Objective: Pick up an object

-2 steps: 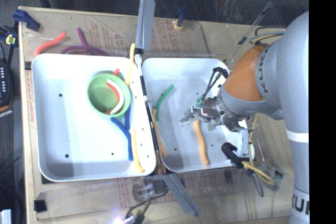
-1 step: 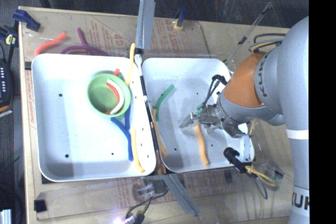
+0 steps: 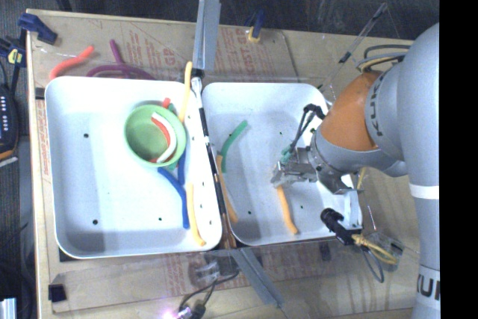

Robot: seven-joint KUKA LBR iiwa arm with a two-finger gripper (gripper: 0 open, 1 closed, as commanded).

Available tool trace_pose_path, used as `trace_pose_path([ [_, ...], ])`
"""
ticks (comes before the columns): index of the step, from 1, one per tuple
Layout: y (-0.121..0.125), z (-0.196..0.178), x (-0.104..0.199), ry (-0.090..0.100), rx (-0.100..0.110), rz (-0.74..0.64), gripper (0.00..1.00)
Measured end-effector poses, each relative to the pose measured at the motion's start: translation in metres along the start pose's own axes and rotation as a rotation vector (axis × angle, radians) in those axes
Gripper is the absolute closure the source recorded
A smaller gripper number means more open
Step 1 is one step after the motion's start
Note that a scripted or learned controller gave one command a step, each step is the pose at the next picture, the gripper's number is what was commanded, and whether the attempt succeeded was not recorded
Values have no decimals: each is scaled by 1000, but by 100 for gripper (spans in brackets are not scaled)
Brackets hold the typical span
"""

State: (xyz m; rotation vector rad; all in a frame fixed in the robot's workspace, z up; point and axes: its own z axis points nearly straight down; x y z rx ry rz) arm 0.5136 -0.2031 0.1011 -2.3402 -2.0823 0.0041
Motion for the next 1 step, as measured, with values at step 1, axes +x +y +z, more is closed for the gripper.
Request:
trace_pose_path([
  [1, 15, -88, 9, -4, -6, -206, 100],
])
